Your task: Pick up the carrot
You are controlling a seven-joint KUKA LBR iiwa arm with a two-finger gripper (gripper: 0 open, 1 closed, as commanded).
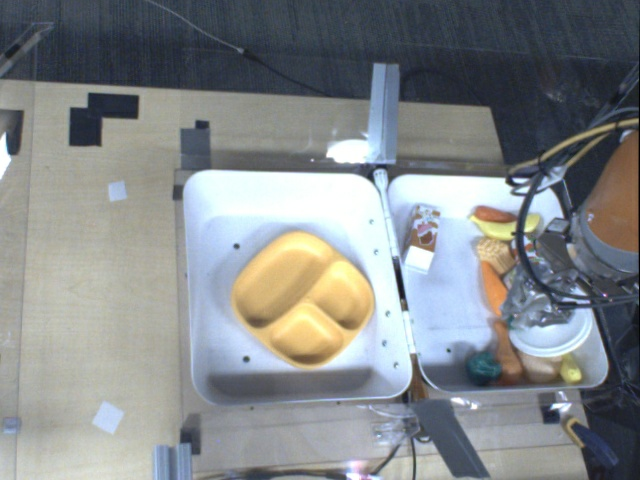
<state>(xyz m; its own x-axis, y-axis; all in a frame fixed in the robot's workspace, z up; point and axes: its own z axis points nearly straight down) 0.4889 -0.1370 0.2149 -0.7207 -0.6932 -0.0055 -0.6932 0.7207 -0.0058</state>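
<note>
Two white bins sit side by side on the wooden tabletop (pixel 90 298). Left bin (pixel 215 218) holds a yellow 3-compartment plate (pixel 303 296), roughly centred. Right bin (pixel 445 308) carries the clutter: a small brown-and-white carton (pixel 422 237) near its upper left, a banana (pixel 503 227) w/ a red item (pixel 490 213) just above it at the top, a dark green toy (pixel 484 367) at the bottom edge, a small yellow piece (pixel 570 372) in the bottom right corner. The carrot (pixel 492 286) lies lengthwise in the right half of that bin, below the banana, orange, partly covered by the arm's hardware. The claw (pixel 528 306) hangs over the carrot's right side amid cables, just above a white round object (pixel 548 335); can't tell its grip state.
</note>
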